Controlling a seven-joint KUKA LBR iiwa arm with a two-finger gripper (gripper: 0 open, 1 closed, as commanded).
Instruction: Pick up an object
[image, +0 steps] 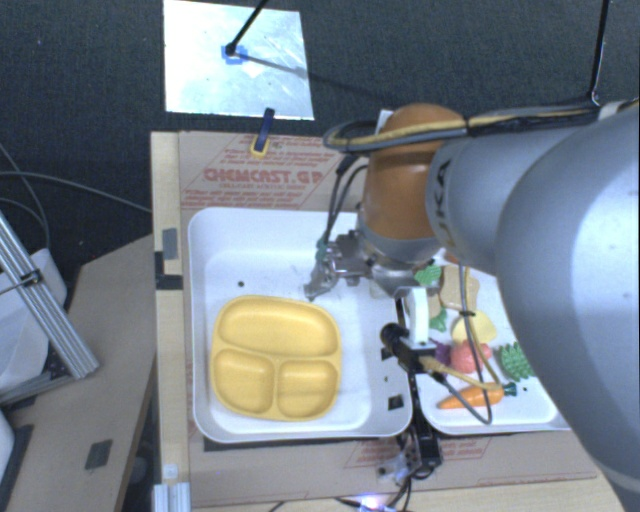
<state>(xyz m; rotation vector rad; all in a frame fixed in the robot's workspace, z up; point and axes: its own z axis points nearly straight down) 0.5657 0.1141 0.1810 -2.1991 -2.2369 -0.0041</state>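
A yellow three-compartment tray lies in the left white bin, toward its front. My gripper hangs over the back right part of that bin, just beyond the tray's far right corner. Nothing is visibly held in it. The right bin holds toy foods: an orange carrot, a red piece, a yellow piece, a green leafy piece and another green piece. The arm covers much of the right bin.
The bins rest on a cardboard sheet with red print. A small blue and yellow item lies at its far edge. A shiny foil sheet sits beyond it. A metal frame stands at the left.
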